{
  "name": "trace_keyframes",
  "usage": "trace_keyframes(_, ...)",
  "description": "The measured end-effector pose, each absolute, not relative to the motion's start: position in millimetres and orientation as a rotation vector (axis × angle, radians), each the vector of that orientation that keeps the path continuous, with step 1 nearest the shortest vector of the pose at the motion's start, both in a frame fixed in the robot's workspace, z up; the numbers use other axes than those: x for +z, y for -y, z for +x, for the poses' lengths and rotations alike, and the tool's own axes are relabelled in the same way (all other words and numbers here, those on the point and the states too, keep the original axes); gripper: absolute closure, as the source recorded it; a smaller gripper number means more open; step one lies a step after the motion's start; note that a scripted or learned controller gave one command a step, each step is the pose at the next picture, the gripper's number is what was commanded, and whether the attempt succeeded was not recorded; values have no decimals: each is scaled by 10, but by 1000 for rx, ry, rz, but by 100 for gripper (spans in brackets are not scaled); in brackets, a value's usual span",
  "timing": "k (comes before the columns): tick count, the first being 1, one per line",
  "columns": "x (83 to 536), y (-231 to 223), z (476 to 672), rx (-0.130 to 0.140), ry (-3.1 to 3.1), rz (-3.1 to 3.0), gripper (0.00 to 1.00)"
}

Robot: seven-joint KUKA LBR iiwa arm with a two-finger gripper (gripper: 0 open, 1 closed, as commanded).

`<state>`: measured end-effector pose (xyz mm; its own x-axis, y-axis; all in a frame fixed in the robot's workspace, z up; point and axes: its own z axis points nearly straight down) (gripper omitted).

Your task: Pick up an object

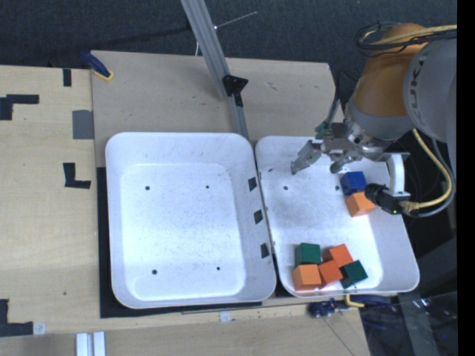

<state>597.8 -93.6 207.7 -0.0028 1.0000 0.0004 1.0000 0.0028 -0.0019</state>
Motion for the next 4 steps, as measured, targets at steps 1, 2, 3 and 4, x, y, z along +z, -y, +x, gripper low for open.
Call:
trace_keyframes(1,2077,938,5978,2,2223,-2218,0)
trace_keyframes(2,1560,975,6053,9,2221,-2217,0)
trace_keyframes(3,1119,964,6014,8,2220,-2216,0)
trace_keyframes(4,900,958,6003,7,2222,-2217,0)
